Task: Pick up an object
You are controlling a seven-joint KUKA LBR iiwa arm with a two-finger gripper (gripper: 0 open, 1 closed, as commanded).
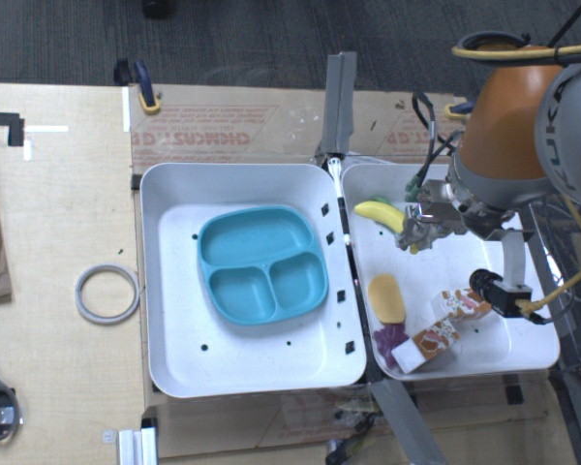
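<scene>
Item 1: gripper [413, 237]. We log it low over the back half of the right bin [470, 264], on the arm that enters from the right. From this angle we cannot tell whether it is released or clenched, and we see nothing in its hold.

Item 2: banana [378, 212]. We take this as the likeliest pick because it lies nearest the gripper. It rests on the right bin's floor near the back left corner. Its long axis runs from upper left down to lower right, and the lower right end reaches the gripper. Whether the two touch we cannot say. The bulk of the fruit lies to the gripper's left in the view and slightly toward the back wall. We judge that a grasp would mean shifting that way and closing across the short width, not along the curve.

Item 3: yellow oval piece [386, 298], near the bin's front, well clear of the gripper.

Item 4: snack packet [441, 329], lying tilted at the front, with a purple item [391, 337] beside it.

Item 5: blue divided plate [261, 264], alone in the left bin [165, 260].
</scene>
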